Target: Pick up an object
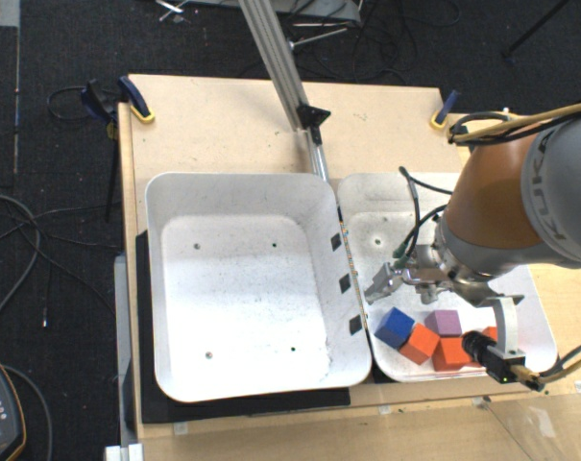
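In the right bin (367, 209), a group of blocks lies near the front wall: a blue cube (396, 327), an orange block (423, 342), a purple cube (445, 323) and a second orange block (451, 351). A small red piece (489, 334) shows behind the wrist hardware. My gripper (386, 282) hangs over the right bin's middle, just behind and slightly left of the blue cube. I see nothing held in it. The grey and orange arm (506, 200) covers the bin's right part.
The larger left bin (165, 257) lies beside the right one, and their walls meet at a ridge with black tabs (345, 281). A metal pole (276, 51) slants in from the back. Clamps (136, 104) sit at the bench's rear corners.
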`<act>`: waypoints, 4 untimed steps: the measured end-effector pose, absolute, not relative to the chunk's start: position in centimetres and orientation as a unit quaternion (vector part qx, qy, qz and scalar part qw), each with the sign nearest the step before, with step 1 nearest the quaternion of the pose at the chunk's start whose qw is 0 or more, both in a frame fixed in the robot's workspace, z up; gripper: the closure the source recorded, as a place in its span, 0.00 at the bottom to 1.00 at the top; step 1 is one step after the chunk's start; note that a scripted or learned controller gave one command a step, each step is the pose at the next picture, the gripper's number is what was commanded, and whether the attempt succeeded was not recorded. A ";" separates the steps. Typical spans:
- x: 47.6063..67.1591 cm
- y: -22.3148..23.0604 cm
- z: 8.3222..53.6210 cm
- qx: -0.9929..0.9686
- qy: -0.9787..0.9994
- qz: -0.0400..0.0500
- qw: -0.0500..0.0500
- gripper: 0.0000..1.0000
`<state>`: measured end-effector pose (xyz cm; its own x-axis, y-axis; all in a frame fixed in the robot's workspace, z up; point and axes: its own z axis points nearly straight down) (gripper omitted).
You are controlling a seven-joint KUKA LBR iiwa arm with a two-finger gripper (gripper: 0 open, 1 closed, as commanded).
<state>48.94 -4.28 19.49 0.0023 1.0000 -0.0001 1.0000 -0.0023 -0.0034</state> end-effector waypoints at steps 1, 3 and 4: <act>49.1 -10.8 13.3 -0.709 -0.705 -0.002 -0.002 0.00; 49.2 -10.6 14.3 -0.708 -0.706 -0.002 -0.003 0.00; 49.1 -5.4 19.8 -0.704 -0.710 -0.003 -0.002 0.00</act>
<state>49.11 -5.42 19.82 -0.0078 1.0000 0.0014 1.0000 0.0078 0.0057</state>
